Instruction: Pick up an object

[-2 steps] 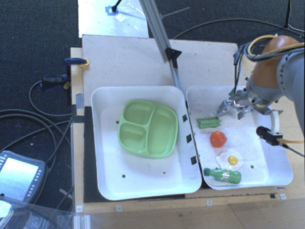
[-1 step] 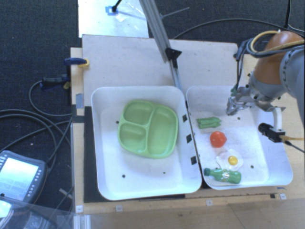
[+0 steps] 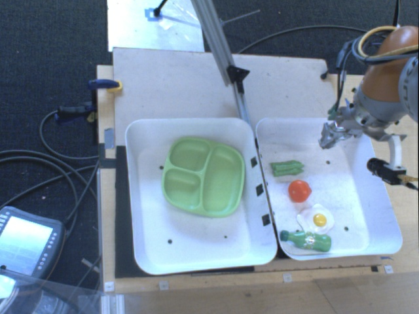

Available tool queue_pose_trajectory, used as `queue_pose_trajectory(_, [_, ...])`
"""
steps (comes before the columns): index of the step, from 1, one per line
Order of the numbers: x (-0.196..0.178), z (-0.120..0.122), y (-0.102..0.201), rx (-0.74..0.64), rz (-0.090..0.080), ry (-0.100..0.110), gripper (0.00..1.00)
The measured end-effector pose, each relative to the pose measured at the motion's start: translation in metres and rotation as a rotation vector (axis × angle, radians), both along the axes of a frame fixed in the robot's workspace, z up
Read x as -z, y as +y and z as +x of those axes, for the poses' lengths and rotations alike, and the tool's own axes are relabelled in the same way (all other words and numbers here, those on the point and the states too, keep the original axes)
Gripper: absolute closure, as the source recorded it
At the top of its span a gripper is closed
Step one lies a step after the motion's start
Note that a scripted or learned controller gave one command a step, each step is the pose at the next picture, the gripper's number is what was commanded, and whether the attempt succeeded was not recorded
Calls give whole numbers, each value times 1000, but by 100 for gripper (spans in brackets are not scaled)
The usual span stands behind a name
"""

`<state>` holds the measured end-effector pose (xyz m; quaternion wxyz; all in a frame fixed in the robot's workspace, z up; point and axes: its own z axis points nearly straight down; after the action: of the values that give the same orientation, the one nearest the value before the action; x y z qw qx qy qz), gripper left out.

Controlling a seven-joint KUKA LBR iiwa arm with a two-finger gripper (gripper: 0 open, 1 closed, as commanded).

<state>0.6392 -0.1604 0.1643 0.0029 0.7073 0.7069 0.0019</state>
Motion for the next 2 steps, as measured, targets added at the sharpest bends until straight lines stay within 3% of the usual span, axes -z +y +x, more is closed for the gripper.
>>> queue_pose_trajectory(2, [-122,14,5,-8,-1,-4,100])
